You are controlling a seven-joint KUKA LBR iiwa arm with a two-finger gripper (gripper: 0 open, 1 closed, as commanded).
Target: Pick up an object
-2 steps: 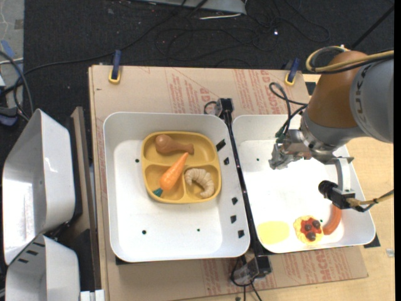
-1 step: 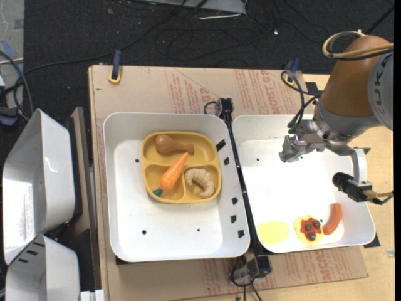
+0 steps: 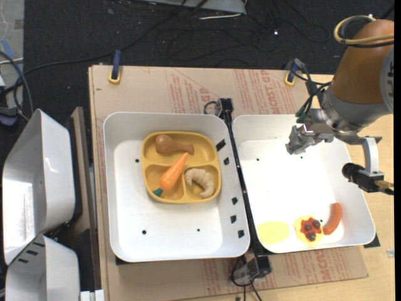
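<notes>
Objects for picking lie in both shallow white bins. In the left white bin sits a yellow plastic divided plate holding a brown toy drumstick in its far compartment, an orange toy carrot lying slantwise across the middle, and a pale beige curled toy shrimp in the near right compartment. In the right white bin, along the near edge, lie a flat pale yellow disc, a small yellow piece topped with red and dark bits just right of it, and an orange-red toy sausage near the right wall. The grey two-finger gripper hangs over the far part of the right bin, well apart from those three pieces, with nothing between its fingers; whether they are spread or pressed together cannot be told.
</notes>
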